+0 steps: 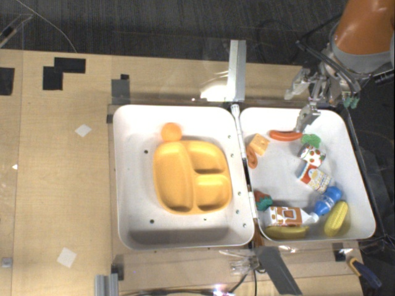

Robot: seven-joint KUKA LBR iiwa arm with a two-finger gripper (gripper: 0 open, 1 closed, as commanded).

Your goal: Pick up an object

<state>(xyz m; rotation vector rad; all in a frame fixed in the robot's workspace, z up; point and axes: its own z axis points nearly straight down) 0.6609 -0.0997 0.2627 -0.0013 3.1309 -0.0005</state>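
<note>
Nearest, against the front wall of the right bin [353,142]: a yellow banana [286,231], with a small printed carton [285,215] touching it just behind. To the right of those, a second yellow piece [336,218], tilted, beside a blue bottle [327,200]. Left of the carton, by the dividing wall, a small teal and red item [263,199], too small to name.

In the left bin [126,165], a yellow divided tray [188,176] lying flat in the middle, an orange ball [171,131] touching its far left corner.

Further back in the right bin, a white printed box [315,179], then a red and white item with a green top [310,150]. Near the dividing wall, a yellow-orange block [258,145] with a thin orange strip [252,159] just beside it.

Farthest among the pieces, a red sausage shape [284,135], lying crosswise near the back wall. Just above its right end, the gripper [307,117], pointing down; touching or just clear, cannot tell. Spread or pressed together, cannot tell either; nothing seen held. Behind and to the right, the arm's orange band [364,14].
</note>
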